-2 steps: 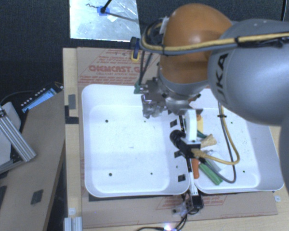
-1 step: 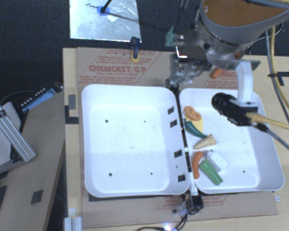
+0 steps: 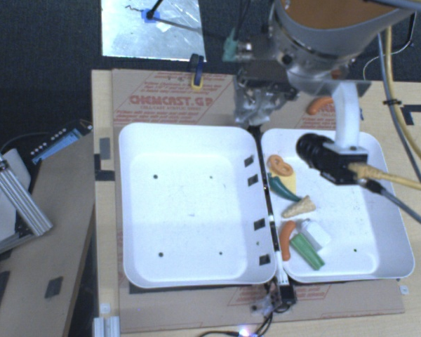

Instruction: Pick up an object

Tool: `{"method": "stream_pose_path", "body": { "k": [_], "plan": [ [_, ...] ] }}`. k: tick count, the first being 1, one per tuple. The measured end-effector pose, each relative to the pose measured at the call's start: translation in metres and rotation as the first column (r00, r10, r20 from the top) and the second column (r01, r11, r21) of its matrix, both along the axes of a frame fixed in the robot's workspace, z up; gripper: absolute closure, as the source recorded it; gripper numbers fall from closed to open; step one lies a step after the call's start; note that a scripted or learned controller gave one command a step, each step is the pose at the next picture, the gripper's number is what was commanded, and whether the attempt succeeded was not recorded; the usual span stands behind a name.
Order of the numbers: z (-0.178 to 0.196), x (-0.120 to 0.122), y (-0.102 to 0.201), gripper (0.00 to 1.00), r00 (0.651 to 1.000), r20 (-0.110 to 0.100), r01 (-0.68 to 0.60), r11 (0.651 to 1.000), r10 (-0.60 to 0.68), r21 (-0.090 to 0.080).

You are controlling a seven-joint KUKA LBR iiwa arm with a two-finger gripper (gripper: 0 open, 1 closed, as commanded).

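The right bin (image 3: pixel 379 258) holds several small objects along its left side: an orange curved piece (image 3: pixel 279 165), a green and yellow piece (image 3: pixel 283 186), a beige cone-shaped piece (image 3: pixel 299 206), an orange carrot-like stick (image 3: pixel 286 239), a green block (image 3: pixel 307 250) and a white block (image 3: pixel 316 234). My gripper (image 3: pixel 256 112) hangs over the far end of the divide between the two bins, well away from these objects. Nothing shows in its grasp.
The left bin (image 3: pixel 189 202) lies beside the right one. A black cylinder (image 3: pixel 324 158) on a white bracket (image 3: pixel 347 118) juts over the right bin's far part. An orange object (image 3: pixel 320 105) lies behind the right bin. A yellow and blue clamp (image 3: pixel 196 72) stands at the cardboard's far edge.
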State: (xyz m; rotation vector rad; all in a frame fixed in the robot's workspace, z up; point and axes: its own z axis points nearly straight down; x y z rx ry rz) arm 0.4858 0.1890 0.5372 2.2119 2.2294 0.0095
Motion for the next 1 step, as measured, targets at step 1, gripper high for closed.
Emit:
{"method": "stream_pose_path", "body": {
  "k": [1],
  "plan": [
    [-0.0033, 0.056, 0.0054, 1.0, 1.0, -0.003, 0.008, 1.0, -0.008, -0.003]
  ]
}}
